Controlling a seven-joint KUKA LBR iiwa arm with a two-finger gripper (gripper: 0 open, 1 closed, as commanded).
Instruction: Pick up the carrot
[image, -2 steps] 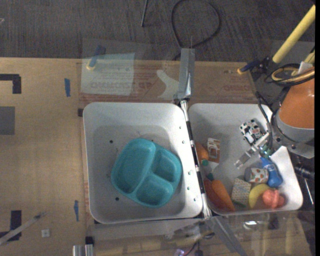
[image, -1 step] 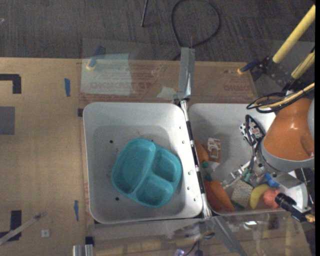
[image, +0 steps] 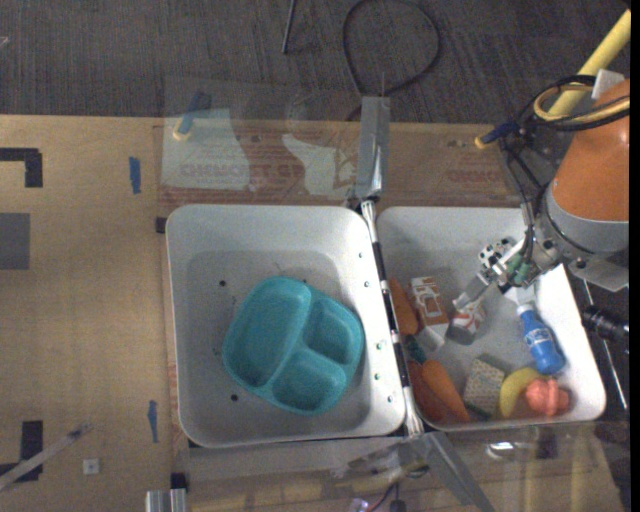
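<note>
— Orange carrot (image: 437, 388) — where does it lie?
— In the right bin (image: 420, 238), at its front left corner, close to the wall shared with the left bin (image: 190, 240).
— And the gripper (image: 468, 312)?
— Over the bin's middle, beside a small carton (image: 430, 298); whether it is spread or pressed together, I cannot tell.

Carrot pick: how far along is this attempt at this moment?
Done: nothing yet; the carrot lies against the right bin's left wall, near its front corner. In hand: the gripper is low in that bin beside the small carton, short of the carrot. Left: reaching, grasping and lifting it.
</note>
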